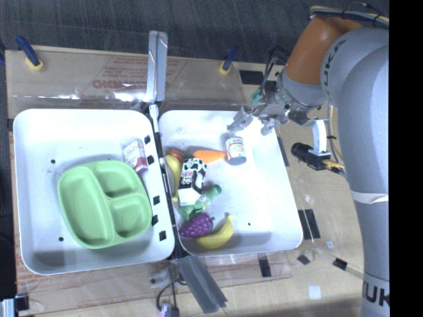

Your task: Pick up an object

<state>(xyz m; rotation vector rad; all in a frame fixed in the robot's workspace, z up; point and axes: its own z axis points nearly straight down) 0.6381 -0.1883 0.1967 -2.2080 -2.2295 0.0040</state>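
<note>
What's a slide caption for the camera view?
Arm's hand above a small can in the right bin; green tray in the left.

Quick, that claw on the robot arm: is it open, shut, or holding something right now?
Gripper: open, holding nothing; it hangs over the right bin, just above the small jar.

Before me lie two shallow white plastic bins side by side: the left bin [20, 177] and the right bin [268, 197], touching along their inner walls. A flat grey metal bar [157, 61] stands up at the far end of that seam, and a grey metal strip [203, 284] slants away from its near end. Both bins rest on my pale wooden bench top [79, 71]. Two small blue clamps [30, 53] [229, 59] grip its far edge. Beyond it lies dark ribbed carpet [198, 12].
</note>
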